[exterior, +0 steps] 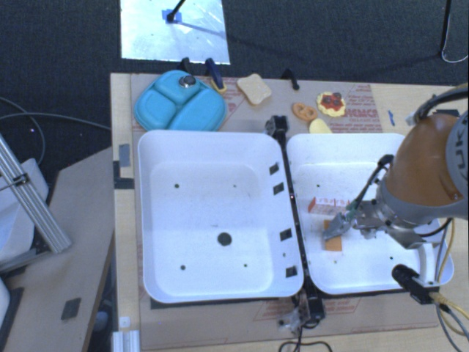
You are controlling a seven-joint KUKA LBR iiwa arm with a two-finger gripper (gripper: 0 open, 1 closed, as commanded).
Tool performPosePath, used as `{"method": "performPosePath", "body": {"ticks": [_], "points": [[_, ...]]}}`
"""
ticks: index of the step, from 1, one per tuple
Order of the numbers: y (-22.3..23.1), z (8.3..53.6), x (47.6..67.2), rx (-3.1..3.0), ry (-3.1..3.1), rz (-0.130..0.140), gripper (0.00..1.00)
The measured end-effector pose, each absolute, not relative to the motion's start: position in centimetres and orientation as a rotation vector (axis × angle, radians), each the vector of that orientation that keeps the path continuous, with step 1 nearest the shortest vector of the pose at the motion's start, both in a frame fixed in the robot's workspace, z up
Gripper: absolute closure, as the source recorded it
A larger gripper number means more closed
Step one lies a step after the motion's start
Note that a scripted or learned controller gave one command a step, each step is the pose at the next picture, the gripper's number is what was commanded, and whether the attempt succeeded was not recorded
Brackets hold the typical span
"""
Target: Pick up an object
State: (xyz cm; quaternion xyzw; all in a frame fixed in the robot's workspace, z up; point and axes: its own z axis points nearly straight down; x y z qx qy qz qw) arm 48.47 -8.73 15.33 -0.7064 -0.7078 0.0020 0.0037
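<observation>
In the camera view, your gripper (335, 228) sits low in the right bin (366, 284), right over a small orange block (333, 244); you cannot tell its opening. A red-and-white packet (327, 204) lies just beside.

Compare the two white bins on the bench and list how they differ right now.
The left bin shows a dark round spot on its floor, while the right bin holds a small orange block and a red-and-white item. The gripper hangs over the right bin, just above the orange block; nothing reaches over the left bin. The left bin also looks wider from this view. Both are shallow, white and set side by side.
</observation>
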Motion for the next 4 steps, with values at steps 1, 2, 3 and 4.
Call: {"method": "performPosePath", "body": {"ticks": [1, 2, 3, 4], "points": [[-8.9, 8.4, 48.8, -2.225, -2.227, -0.005, 0.00], [-9.0, 9.9, 49.1, -2.231, -2.230, -0.011, 1.00], [-4.0, 19.1, 60.2, -2.217, -2.246, -0.023, 1.00], [2.8, 25.9, 55.9, -2.210, -2.236, -0.012, 1.00]]}}
